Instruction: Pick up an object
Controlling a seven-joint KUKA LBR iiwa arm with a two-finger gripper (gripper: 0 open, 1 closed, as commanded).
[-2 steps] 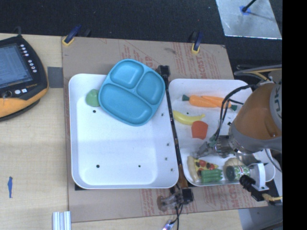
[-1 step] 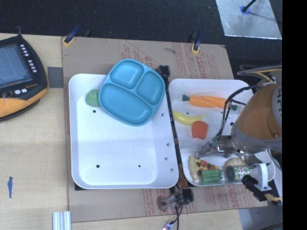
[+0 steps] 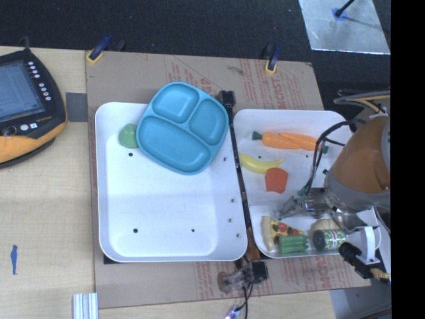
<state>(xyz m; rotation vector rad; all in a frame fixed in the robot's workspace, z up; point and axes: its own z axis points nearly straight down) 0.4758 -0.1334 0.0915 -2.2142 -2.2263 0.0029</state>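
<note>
**Arm low over the right bin, toys scattered beneath it**

At the far left of the bench lies a control pendant (image 3: 26, 108) with a grey screen and an orange edge. The left bin (image 3: 166, 211) carries a blue divided plate (image 3: 182, 126) tipped over its far rim, and a small green round piece (image 3: 127, 135) peeks out from under the plate's left edge. The rest of that bin's floor is bare white.

The right bin (image 3: 255, 126) holds the toys. A carrot (image 3: 289, 140) lies along its far side, a yellow banana (image 3: 257, 163) sits just nearer, and a red pepper piece (image 3: 276, 179) rests beside the banana's right end. At the near edge lie a pizza slice (image 3: 275, 229), a green block (image 3: 292, 245) touching it, and a small bottle (image 3: 327, 238) to their right.

The gripper (image 3: 299, 205) reaches in from the right, low over the bin between the red piece and the pizza slice. Its metal fingers appear spread, and nothing is seen pinched between them. The orange band (image 3: 365, 158) of the arm rises behind it.
</note>
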